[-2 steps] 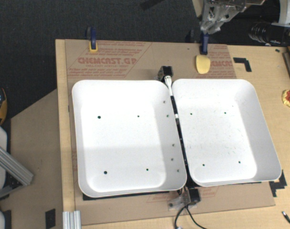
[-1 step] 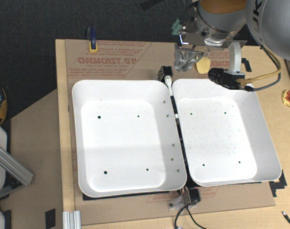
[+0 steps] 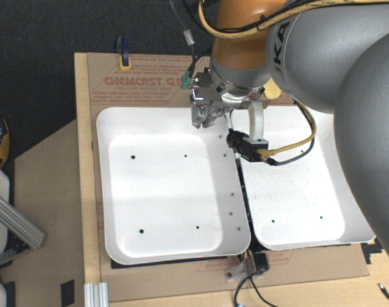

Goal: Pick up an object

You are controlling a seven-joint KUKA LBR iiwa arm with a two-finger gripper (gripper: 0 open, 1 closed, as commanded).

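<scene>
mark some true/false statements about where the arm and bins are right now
1. The two-finger hand sits over the far edge of the shallow white left bin. True.
2. The grey arm with the orange band enters from the view's left. False: it enters from the right.
3. The shallow white right bin lies beside the left one. True.
4. The bins rest on a green metal sheet. False: they rest on a brown cardboard sheet.
5. A blue clamp sits at the sheet's far edge. True.
</scene>
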